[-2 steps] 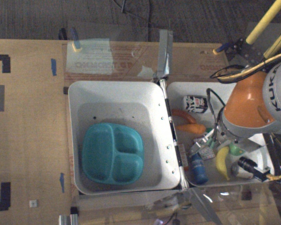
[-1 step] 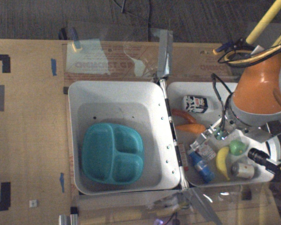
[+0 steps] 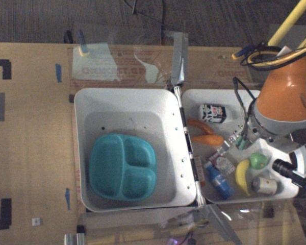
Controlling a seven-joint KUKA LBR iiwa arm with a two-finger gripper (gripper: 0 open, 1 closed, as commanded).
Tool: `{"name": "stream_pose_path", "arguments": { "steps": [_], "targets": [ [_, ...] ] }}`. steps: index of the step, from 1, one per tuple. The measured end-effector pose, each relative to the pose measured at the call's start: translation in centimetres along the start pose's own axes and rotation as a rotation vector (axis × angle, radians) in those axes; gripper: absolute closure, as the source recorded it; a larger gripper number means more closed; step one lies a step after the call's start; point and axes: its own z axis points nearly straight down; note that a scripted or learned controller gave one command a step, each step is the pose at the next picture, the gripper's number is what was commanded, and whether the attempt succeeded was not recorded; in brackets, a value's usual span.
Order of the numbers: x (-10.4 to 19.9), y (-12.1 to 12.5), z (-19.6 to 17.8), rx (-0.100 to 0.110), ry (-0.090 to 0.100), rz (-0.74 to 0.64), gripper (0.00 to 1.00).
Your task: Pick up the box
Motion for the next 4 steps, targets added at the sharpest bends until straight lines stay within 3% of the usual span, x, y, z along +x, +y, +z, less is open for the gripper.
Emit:
{"name": "stream_pose_path", "arguments": {
  "steps": [1, 2, 3, 4],
  "targets": [
    [-5.2, 4.3, 7.9, -0.027, -0.014, 0.315, 1.0],
    [-5.0, 4.2, 8.2, -0.021, -0.01, 0.314, 0.0],
    [-0.9, 4.1, 1.0, 0.004, 0.002, 0.299, 0.0],
    [-3.8, -5.0, 2.6, 0.008, 0.004, 0.241, 0.0]
  ]
}}
